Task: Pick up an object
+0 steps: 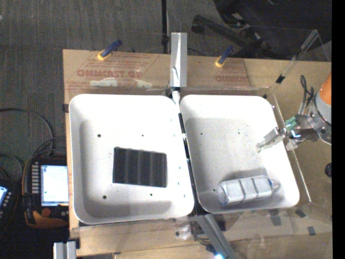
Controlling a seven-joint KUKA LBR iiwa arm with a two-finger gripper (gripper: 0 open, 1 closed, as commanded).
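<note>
I am hovering my tool (268, 140) over the right bin's (232, 108) far edge; its grip I cannot tell, and nothing is showing in it; the grey pack (248, 190) is lying near the bin's front wall, so I am planning a centred descent across its narrow width.

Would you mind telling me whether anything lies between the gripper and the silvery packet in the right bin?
Nothing visible does. The gripper hangs over the right side of the right bin, and the silvery packet lies near the bin's front edge. Between them there is bare white floor. The dark ribbed block sits apart in the left bin.
</note>
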